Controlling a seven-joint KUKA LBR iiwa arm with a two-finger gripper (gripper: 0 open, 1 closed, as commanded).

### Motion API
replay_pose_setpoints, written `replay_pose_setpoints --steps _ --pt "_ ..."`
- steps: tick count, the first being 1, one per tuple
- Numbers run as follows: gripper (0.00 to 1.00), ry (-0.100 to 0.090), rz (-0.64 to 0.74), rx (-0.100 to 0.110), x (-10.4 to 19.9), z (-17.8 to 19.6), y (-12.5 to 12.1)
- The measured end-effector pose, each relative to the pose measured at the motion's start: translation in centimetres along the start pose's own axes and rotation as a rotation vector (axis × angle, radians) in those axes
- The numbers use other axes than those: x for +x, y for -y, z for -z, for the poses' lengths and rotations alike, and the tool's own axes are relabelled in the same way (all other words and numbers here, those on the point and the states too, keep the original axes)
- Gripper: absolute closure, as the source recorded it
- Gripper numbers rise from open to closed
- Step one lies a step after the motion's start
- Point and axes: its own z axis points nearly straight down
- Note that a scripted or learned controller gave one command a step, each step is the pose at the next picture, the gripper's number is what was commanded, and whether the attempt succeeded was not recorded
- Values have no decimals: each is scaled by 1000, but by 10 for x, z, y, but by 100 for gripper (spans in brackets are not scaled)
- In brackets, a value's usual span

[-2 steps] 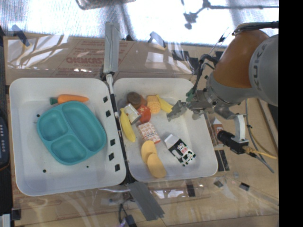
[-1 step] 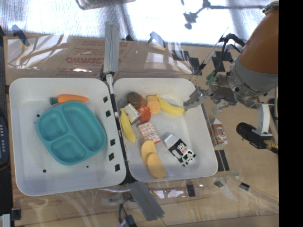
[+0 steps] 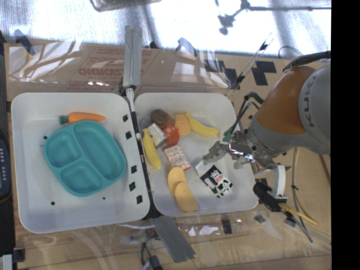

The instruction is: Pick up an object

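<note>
the cow carton (image 3: 217,180), a small black-and-white box, lay tilted near the right bin's (image 3: 238,202) lower right corner, just below and left of the gripper (image 3: 218,152). the gripper hung over the bin's right side with its metal fingers (image 3: 214,151) pointing left; they looked slightly parted with nothing between them, though the view was too small to be sure.

left of the carton lay a flat printed packet (image 3: 176,157) and two round yellow-orange discs (image 3: 181,189), overlapping. two smooth curved bananas were in the bin, one (image 3: 151,148) along the left wall, one (image 3: 202,127) near the top. between them sat a brown round piece (image 3: 160,117), a ridged orange piece (image 3: 181,123) and a red one (image 3: 171,135).

the left bin (image 3: 28,207) held one teal plate (image 3: 84,157) with three compartments and one carrot (image 3: 84,117) just above it.
</note>
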Motion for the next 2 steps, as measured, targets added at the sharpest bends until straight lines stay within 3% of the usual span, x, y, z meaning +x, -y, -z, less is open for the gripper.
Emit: replay_pose_setpoints --steps 1,2 --pt "0 -1 170 -15 17 -105 -57" --pt "0 -1 197 -7 26 -93 -43"
